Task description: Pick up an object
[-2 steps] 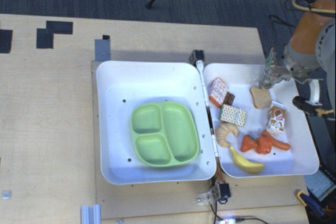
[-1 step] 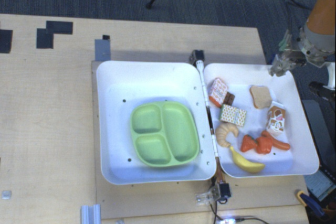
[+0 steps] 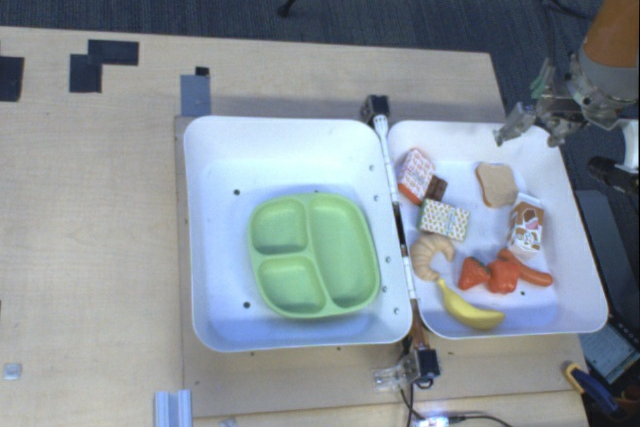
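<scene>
pincer (image 3: 528, 123) is hovering over the right bin's (image 3: 590, 285) upper-right rim, can't tell its state, bread slice (image 3: 496, 183) sitting just lower-left of it

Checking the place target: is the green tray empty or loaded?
Empty. All three compartments of the green tray show bare green plastic; the food sits in the right bin.
</scene>
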`<state>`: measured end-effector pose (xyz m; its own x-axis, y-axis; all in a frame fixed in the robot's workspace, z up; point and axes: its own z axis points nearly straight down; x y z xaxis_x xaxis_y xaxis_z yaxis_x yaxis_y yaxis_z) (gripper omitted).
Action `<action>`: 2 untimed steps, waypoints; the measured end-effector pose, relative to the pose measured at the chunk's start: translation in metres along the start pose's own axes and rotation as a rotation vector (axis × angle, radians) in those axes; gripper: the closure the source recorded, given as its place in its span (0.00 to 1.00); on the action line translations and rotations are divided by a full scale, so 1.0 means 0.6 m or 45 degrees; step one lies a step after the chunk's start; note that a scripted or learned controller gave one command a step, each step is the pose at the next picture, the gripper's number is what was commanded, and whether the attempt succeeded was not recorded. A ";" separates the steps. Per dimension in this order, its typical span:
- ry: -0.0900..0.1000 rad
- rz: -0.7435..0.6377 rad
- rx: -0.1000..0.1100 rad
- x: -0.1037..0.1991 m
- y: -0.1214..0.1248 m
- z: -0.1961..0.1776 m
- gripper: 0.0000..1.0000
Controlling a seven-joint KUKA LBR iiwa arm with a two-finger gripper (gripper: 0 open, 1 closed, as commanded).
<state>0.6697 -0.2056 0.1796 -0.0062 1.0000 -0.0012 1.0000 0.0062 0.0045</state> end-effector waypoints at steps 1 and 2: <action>-0.001 0.004 -0.005 0.068 -0.093 0.152 0.00; -0.004 0.003 -0.015 0.066 -0.089 0.131 1.00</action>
<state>0.6165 -0.1663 0.1010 -0.0042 1.0000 -0.0046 0.9999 0.0042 0.0160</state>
